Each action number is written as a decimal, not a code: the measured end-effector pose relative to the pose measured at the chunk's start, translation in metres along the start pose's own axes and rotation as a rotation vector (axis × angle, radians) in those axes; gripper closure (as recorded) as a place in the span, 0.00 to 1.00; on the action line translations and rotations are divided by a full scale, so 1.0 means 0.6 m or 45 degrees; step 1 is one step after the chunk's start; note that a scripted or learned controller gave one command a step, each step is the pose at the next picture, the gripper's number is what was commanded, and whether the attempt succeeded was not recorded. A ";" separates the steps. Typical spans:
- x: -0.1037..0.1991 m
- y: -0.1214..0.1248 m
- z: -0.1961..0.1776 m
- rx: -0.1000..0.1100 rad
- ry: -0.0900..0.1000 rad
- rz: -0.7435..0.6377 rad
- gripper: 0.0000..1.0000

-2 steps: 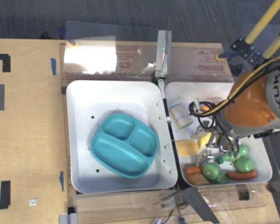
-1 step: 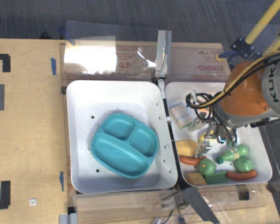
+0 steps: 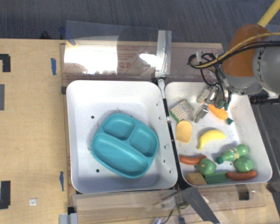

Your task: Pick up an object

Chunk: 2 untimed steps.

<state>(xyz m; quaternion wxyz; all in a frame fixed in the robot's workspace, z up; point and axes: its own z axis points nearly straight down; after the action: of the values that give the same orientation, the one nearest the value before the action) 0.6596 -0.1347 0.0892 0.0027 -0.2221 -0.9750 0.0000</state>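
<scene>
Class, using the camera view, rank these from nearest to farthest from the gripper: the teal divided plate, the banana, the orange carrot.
1. orange carrot, right beside the gripper, right bin's upper part.
2. banana, mid right bin, below the gripper.
3. teal divided plate, in the left bin.

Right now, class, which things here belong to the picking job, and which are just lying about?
Job: gripper; toy carrot beside it; banana; yellow pepper; right bin.

Lying about: teal divided plate; left bin; blue tape.

robot lab: taped bench w/ two white bins.
</scene>
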 end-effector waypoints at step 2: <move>0.253 -0.097 0.001 -0.007 -0.020 0.153 0.00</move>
<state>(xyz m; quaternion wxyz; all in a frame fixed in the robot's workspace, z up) 0.4975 -0.1213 0.0897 -0.0056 -0.2804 -0.9599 -0.0009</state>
